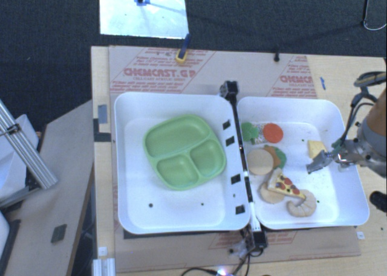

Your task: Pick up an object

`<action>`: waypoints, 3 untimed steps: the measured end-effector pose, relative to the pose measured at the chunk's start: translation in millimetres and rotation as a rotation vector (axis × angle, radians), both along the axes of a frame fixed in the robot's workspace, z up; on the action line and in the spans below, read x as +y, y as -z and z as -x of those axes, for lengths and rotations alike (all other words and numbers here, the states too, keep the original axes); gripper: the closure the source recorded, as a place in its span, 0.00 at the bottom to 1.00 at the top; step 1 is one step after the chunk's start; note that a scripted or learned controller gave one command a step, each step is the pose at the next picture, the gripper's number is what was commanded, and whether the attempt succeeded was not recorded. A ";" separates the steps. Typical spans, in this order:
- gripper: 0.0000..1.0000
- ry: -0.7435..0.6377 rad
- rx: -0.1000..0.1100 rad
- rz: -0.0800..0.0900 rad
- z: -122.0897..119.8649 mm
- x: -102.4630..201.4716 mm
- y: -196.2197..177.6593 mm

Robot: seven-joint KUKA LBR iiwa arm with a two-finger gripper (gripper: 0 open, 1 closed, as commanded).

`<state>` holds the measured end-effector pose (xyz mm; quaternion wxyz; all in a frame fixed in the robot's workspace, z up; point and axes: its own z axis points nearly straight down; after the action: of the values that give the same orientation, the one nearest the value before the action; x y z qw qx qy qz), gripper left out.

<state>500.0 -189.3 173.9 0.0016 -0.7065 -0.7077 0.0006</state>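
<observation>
White bins, 2 of them side by side w/ a black divider strip (239, 160) between; I see the gripper (318, 162) low over the right bin (344, 205), reaching in from the right edge; fingers look near-closed w/ nothing between them, but can't tell for sure from this angle.

Nearest item is the yellow cheese wedge (315, 148), just beside the gripper tip, up-left of it, close to touching; rest of the toy food sits further left: pizza slice (285, 186), tan cookie-like piece (302, 204) touching the pizza's lower side, round bun (261, 161) w/ green leaf at its right edge, red tomato disc (273, 132), green veg piece (250, 130) near the divider.

Room: bare bin floor below & right of the gripper up to the right wall; food clusters toward the divider side; cheese has clear floor around it except where the gripper is.

Count: 6 food pcs in right bin; 1 green compartment plate (184, 151) in left bin (130, 208), 3 sections.
</observation>
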 end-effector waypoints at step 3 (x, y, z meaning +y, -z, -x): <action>1.00 0.001 -0.007 0.003 1.7 10.1 78.9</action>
<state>498.3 -179.2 94.9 -0.0017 -0.7071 -0.7072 -0.0008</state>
